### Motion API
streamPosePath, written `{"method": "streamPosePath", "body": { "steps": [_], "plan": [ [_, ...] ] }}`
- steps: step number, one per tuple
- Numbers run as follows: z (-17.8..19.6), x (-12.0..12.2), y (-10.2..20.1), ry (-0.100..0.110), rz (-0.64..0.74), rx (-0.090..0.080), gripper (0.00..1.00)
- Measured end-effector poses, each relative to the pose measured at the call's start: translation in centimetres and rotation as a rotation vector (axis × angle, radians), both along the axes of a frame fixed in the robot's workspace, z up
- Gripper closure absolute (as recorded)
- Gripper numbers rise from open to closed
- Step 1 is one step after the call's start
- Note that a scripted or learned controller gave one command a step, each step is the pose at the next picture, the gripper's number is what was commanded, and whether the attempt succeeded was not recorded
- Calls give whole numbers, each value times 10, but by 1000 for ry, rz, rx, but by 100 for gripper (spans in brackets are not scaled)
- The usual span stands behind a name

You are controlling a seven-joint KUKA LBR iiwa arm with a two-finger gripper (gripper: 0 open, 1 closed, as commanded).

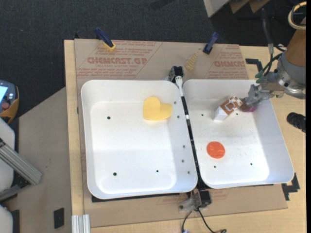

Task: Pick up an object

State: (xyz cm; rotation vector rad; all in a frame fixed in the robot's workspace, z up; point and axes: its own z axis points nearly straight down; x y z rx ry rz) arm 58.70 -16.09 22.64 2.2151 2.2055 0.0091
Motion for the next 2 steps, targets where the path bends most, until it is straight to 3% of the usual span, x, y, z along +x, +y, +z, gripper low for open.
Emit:
{"method": "streamPosePath", "body": {
  "steps": [1, 2],
  "plan": [
    [153, 35, -44, -7, 3, -3, 100],
    [321, -2, -65, -6, 2, -3, 100]
  ]
}}
